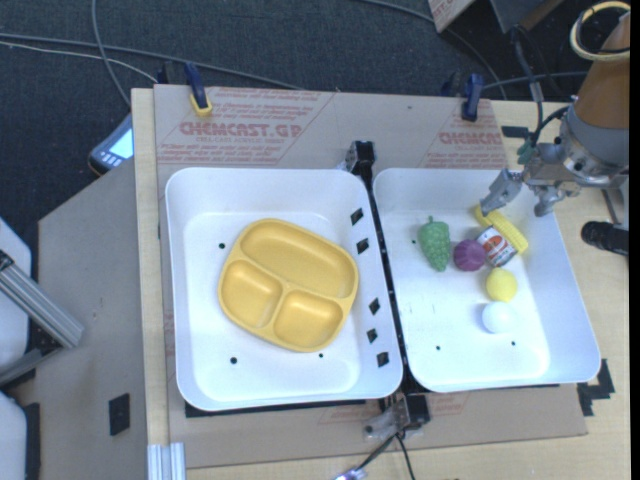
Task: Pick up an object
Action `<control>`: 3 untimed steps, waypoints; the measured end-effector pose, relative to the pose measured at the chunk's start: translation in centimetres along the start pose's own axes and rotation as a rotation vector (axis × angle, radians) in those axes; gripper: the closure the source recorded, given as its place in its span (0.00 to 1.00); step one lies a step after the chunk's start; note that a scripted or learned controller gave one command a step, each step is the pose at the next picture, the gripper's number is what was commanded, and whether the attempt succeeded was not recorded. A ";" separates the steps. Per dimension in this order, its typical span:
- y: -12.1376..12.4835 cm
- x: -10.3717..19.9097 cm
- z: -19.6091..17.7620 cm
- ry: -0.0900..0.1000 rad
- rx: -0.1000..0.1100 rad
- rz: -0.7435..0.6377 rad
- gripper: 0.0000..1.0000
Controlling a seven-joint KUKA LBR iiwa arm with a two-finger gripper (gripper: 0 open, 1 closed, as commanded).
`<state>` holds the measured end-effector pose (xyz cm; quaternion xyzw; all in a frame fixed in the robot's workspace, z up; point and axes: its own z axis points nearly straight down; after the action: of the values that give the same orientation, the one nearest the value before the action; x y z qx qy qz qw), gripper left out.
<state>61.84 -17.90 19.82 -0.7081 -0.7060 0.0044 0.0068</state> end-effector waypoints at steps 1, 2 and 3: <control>0.3 0.1 -0.9 -0.003 -0.015 -0.003 0.00; -0.5 0.6 3.9 -0.002 -0.011 -0.003 0.00; -1.3 0.1 9.4 -0.002 -0.011 -0.002 0.00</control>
<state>60.40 -17.76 10.44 -0.7074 -0.7068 0.0012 0.0025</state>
